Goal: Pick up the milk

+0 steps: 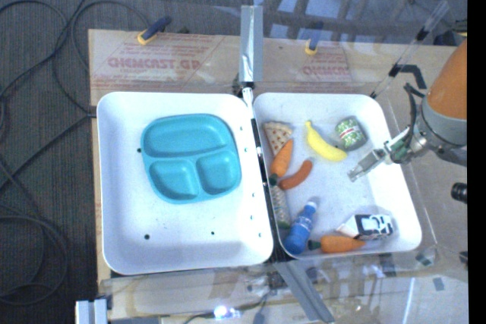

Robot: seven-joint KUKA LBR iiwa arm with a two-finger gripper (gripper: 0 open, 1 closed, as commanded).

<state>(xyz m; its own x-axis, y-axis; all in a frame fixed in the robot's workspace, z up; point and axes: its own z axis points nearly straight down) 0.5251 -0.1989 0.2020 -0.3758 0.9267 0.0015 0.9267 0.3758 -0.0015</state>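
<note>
Left bin [114, 186]: blue tray [191, 156]. Right bin [395, 186]: carrot [282, 157], banana [324, 144], bottle [301, 227]; milk [370, 224] at near right corner. My gripper [357, 173]: above the bin's right side, fingers' spread indiscernible, well apart from milk

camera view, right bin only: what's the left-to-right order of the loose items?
Waffle piece → blue bottle → banana → green can → milk carton → gripper above the bin's right side. Carrots and sausage overlap in x, so left out.
</note>
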